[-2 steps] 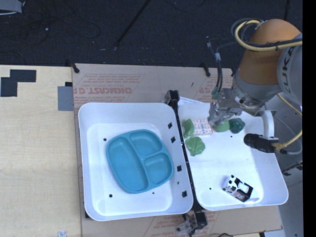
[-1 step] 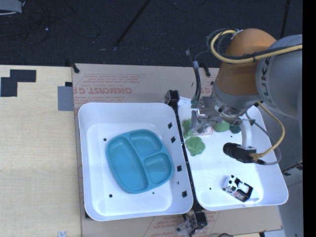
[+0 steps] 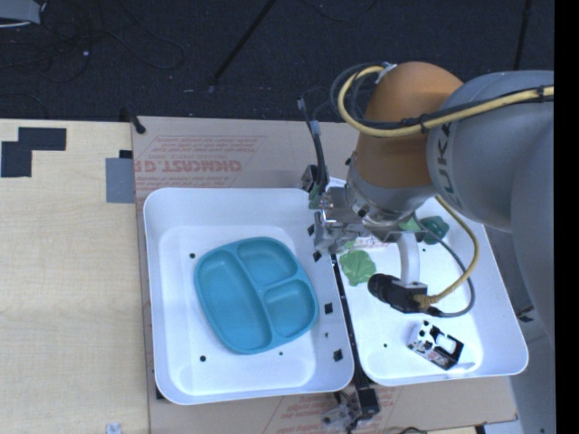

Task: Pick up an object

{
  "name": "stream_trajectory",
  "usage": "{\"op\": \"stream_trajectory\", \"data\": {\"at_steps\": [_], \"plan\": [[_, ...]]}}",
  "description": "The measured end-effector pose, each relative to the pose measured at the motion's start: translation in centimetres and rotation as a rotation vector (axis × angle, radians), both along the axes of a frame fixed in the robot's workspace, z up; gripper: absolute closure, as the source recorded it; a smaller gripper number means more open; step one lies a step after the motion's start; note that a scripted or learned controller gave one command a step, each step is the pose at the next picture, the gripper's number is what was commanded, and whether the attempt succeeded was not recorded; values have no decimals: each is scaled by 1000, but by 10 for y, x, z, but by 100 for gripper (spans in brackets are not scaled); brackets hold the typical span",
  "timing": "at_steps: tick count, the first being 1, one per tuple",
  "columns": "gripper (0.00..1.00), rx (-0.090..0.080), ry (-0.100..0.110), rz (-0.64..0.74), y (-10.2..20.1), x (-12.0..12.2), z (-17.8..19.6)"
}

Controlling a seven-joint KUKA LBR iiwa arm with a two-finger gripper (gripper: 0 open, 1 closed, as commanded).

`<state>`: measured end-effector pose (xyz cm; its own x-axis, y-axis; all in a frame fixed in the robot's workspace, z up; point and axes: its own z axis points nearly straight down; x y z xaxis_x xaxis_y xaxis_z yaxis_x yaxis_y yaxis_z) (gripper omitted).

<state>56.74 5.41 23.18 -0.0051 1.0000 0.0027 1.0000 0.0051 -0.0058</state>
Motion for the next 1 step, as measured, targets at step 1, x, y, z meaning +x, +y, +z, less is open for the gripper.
{"op": "stream_trajectory", "data": {"at_steps": [1], "plan": [[100, -1, 1, 0, 52, -23, -12]]}}
